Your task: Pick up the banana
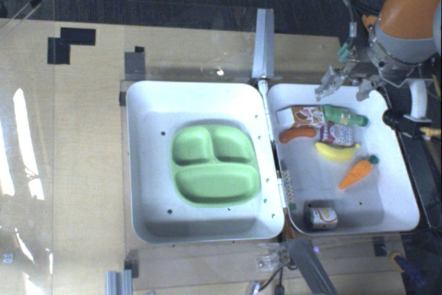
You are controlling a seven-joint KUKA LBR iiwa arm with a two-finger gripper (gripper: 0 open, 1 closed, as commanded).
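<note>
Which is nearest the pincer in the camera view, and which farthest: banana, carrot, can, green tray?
From the pincer, above the right bin's far edge:
1. Banana, mid right bin, below the packets.
2. Carrot, just beyond the banana, toward the bin's right side.
3. Can, at the right bin's near edge.
4. Green tray, in the left bin.

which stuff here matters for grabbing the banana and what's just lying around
For the job: banana; tool, above the right bin's far edge.

Lying about: carrot, sausage, green bottle, can, green divided tray in the left bin.
</note>
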